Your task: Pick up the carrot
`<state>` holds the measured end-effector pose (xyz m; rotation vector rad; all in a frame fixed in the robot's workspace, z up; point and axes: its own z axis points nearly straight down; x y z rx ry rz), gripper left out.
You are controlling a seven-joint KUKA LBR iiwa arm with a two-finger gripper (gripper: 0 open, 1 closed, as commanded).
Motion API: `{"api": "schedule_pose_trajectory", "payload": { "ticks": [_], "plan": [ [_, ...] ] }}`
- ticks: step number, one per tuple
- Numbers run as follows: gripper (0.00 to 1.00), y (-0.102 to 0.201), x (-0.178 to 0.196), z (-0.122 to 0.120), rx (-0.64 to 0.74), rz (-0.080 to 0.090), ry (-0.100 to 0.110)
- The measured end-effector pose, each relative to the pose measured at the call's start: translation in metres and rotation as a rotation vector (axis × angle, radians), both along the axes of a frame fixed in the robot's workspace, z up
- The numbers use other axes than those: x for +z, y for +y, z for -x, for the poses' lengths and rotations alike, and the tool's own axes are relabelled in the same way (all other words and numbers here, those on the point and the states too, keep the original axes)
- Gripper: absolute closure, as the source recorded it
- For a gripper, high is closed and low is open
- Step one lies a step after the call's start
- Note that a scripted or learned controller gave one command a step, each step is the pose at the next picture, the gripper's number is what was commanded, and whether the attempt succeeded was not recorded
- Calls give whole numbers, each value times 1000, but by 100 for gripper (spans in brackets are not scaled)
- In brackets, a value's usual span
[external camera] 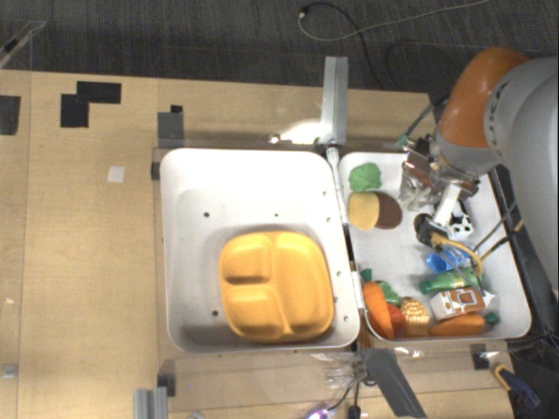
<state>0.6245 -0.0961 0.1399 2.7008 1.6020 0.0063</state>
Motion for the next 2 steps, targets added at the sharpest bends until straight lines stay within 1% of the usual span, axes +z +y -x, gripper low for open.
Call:
{"api": "schedule_pose_trajectory", "payload": {
  "ticks": [1, 2],
  "plan": [
    [100, 14, -12, -18, -332, -1, 1],
    [100, -27, -20, -37, -448, -1, 0]
  ]
}}
